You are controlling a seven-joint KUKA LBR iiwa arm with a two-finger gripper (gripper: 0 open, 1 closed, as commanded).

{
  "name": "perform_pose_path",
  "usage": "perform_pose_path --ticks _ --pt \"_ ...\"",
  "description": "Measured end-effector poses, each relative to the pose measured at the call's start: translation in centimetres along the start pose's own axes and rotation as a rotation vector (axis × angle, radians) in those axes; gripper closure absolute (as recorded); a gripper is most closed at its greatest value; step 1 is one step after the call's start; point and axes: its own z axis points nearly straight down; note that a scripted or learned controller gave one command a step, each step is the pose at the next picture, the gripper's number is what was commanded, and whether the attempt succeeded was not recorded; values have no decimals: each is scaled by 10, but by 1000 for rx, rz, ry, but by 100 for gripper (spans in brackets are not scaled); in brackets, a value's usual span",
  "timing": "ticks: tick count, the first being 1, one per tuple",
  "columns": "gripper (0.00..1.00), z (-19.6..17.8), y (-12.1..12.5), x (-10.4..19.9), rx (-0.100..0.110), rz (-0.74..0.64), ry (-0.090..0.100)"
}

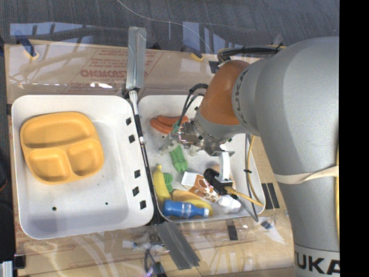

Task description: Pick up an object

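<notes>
My gripper is low in the right bin, near its back left part. It hangs just above a green object and just in front of an orange-red sausage-shaped thing. The grey arm and its orange band cover much of the bin's right side. I see nothing clearly held by the gripper.
The front of the right bin holds a yellow banana, a blue bottle, a white card, an orange-brown packet and a white lump. A yellow divided tray lies in the left bin.
</notes>
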Motion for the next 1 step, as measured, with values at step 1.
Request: perform_pose_path --ticks 1 --pt "100 -10 0 -1 2 -3 0"
